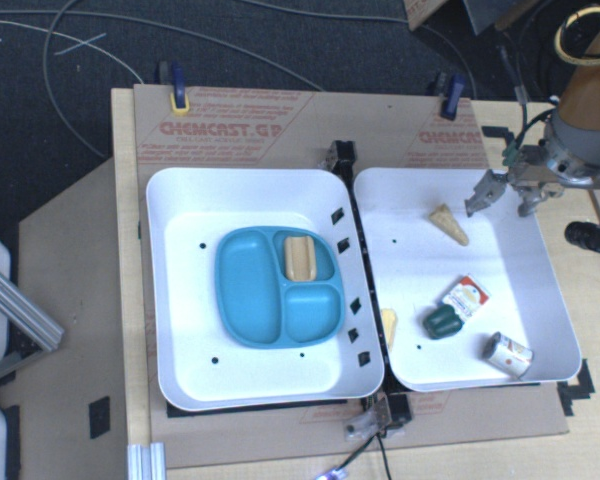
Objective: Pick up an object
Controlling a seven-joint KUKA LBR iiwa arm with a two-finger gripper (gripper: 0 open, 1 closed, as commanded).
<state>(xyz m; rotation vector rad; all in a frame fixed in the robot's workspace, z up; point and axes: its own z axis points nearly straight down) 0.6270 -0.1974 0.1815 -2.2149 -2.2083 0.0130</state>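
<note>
Up at the far right corner of the right-hand shallow white bin (540,268), the two-finger gripper (507,196) hovers with fingers spread apart and nothing between them. Just left of it lies a tan wedge-shaped piece (448,222). Nearer the front sit a green-capped red-and-white bottle (454,308) and a small silver can (507,354).

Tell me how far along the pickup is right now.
Nothing looks picked yet. The end effector hangs open over the right white bin's upper right corner, with nothing between its fingers. The tan wedge-shaped piece lies nearest to it. Descending, gripping and lifting remain.
</note>
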